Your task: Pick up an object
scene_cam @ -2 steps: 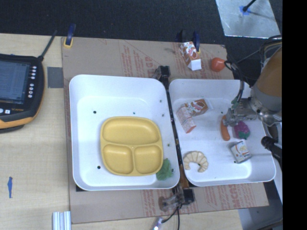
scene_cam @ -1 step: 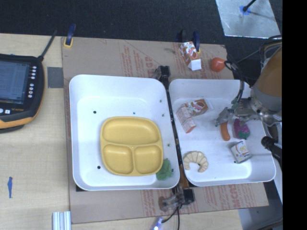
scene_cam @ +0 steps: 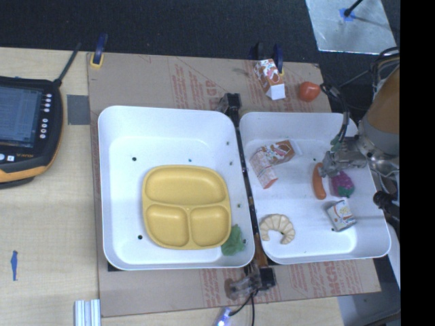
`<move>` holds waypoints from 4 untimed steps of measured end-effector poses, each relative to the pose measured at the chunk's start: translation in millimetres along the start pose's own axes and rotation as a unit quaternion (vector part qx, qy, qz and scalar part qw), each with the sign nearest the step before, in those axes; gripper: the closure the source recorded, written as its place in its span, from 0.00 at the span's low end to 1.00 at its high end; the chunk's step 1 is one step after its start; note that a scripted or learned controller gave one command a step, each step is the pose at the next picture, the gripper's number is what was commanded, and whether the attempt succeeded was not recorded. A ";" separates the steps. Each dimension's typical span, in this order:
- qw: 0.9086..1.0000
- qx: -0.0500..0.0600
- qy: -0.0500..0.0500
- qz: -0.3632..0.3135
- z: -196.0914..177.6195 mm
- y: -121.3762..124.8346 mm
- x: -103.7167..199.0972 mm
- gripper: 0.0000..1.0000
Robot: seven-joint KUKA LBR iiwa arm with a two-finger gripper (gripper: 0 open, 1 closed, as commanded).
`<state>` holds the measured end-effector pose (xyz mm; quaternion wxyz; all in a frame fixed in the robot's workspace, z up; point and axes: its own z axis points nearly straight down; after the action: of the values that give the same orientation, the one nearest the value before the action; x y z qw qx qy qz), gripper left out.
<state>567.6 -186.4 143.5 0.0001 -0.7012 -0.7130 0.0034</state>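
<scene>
Lying in right white bin point(scene_cam: 380, 246): small purple plastic grape bunch point(scene_cam: 342, 183), touching gripper point(scene_cam: 338, 164); likely light, stiff, knobbly, favouring pinching across the middle. Finger state: cannot tell. Resting alongside: orange plastic sausage point(scene_cam: 318, 181).

One fixed camera is looking down at a slant on the worktop point(scene_cam: 54, 216), taking in both bins point(scene_cam: 112, 182) from above.
</scene>
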 end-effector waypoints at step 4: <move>1.000 0.000 0.001 0.006 49.8 79.9 61.1 1.00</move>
<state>646.3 -124.1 93.0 0.0009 -0.7057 -0.7085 0.0023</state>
